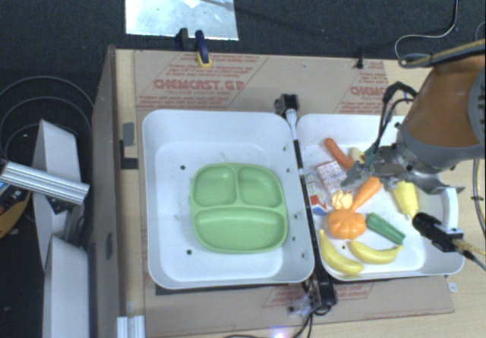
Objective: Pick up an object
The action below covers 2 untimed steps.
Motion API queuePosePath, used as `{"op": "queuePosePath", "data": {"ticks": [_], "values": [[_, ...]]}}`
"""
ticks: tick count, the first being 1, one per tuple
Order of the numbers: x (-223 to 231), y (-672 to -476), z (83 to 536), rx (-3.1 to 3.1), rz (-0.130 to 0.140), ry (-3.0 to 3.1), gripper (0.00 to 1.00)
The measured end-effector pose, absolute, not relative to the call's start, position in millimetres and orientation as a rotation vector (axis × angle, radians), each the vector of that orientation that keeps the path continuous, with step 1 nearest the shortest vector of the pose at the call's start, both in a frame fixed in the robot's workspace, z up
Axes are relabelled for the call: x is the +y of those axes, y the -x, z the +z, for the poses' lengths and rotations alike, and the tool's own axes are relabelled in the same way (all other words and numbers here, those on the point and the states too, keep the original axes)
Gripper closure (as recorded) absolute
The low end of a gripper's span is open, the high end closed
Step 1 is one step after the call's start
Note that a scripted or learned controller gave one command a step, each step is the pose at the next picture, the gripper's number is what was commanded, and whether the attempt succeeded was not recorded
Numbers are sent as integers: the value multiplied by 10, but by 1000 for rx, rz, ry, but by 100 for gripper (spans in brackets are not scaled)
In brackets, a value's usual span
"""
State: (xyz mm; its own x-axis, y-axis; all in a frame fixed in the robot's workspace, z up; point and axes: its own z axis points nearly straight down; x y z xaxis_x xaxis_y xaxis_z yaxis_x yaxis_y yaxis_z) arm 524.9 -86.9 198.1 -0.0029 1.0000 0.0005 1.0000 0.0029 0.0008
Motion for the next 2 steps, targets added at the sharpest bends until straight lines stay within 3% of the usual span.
{"op": "queuePosePath", "data": {"ticks": [1, 2], "values": [[-1351, -5921, 1501, 2219, 1, -2219, 0], [-942, -5139, 832, 2229, -6, -2227, 0]]}}
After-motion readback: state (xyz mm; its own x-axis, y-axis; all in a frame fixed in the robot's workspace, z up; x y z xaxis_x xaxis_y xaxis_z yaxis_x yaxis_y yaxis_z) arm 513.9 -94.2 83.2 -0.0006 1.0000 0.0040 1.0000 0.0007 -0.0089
